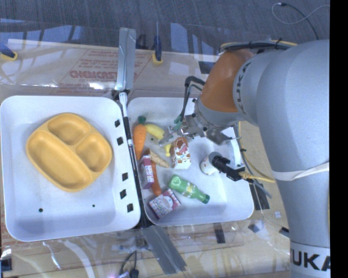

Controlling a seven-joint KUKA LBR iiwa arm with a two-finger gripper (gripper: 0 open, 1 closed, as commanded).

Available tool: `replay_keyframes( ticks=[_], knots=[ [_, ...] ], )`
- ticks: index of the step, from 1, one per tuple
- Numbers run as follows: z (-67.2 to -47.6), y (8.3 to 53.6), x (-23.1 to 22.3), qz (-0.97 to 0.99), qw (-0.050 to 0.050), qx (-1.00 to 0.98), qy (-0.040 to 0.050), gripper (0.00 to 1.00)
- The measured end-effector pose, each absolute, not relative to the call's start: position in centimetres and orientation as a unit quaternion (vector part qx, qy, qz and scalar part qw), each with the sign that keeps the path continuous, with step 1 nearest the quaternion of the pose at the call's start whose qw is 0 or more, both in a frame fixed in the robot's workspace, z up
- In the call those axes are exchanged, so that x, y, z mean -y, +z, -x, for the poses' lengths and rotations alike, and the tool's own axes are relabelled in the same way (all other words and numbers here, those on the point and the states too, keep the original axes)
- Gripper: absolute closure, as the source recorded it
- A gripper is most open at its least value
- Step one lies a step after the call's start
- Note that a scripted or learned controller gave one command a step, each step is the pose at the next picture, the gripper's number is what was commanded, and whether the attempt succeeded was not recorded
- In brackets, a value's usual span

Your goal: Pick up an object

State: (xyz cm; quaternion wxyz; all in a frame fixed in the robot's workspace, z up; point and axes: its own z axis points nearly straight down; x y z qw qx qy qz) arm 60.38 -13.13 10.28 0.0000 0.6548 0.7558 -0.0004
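A small white carton [182, 153] with red print lies near the middle of the right bin [238, 204], just under the gripper [182, 133]; whether the jaws are spread or pinching it cannot be told. Beside it, along the bin's left wall, lie a carrot [139, 141] and a banana [155, 131]. A green bottle [187, 189] rests toward the front edge. The left bin [23, 216] holds a yellow divided tray [69, 150].

Yellow divided plate [68, 151]; orange carrot [139, 141]; green bottle [187, 189].
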Motion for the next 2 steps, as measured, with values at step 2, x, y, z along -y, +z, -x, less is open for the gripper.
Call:
replay_keyframes(
  ticks=[2],
  knots=[
    [-61.8,19.1,6.1,-0.646,-0.003,-0.763,-0.0015,1.0]
  ],
)
